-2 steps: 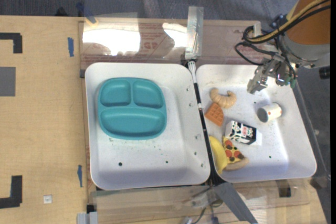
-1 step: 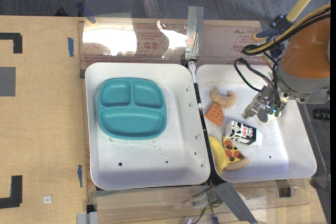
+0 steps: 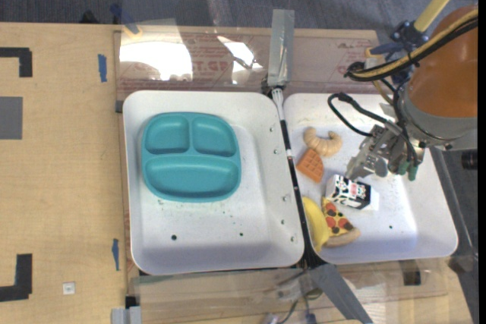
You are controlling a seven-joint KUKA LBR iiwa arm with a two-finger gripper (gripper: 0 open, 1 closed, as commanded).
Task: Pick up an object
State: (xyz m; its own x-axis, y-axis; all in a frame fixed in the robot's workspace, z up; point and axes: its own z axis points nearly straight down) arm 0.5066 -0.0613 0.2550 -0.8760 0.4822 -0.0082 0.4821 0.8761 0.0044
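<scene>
Where claw (image 3: pixel 363 167) hovers, carton (image 3: pixel 352 192) below.

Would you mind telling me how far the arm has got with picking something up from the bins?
Done: the gripper has reached the right white bin, just above the black-and-white carton. In hand: nothing visibly held. The toy croissant, orange waffle piece, yellow banana and pizza slice lie in the bin. Left: grasping and lifting one. The teal divided plate sits in the left bin.
</scene>
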